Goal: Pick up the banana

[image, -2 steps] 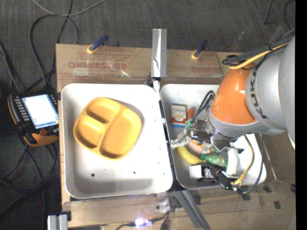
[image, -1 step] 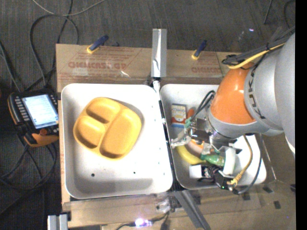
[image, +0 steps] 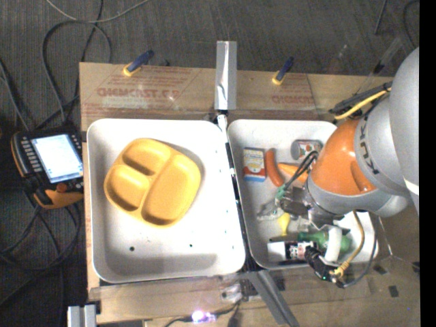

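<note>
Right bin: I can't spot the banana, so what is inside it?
In the right bin lie a small carton, an orange carrot-like piece, a bottle and a tin. The arm covers the bin's middle; anything beneath it is hidden.

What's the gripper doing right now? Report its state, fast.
Gripper: down in the right bin among the items; whether it is open, closed, or holding anything cannot be told, since the arm's wrist covers it.

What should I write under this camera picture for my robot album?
Robot arm reaching down into the right bin of small things, beside a yellow plate in the left bin.
</note>
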Controlling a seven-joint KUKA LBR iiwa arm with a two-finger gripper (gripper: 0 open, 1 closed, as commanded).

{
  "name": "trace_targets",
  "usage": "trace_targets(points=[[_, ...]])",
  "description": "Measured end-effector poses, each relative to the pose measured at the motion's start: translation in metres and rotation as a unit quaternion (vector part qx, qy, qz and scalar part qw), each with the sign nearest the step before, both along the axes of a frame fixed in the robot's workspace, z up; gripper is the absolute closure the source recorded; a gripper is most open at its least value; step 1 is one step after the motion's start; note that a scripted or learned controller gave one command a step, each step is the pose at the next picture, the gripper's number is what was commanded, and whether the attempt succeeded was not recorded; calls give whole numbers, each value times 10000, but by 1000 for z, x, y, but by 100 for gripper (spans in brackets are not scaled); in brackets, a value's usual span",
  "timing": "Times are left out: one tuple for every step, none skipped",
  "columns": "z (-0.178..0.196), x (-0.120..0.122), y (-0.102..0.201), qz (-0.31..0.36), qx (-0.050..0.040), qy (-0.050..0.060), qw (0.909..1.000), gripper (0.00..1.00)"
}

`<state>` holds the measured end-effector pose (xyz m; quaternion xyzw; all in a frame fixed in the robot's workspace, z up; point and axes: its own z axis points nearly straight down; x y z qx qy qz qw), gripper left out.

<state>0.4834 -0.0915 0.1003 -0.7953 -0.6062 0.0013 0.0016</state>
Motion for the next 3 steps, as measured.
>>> trace_targets(points=[[6, -1, 1, 4, 12, 36, 10000, 100], [6, -1, 1, 4, 14, 37, 10000, 0], [81, 0, 9, -618, -18, 13, 9981, 0]])
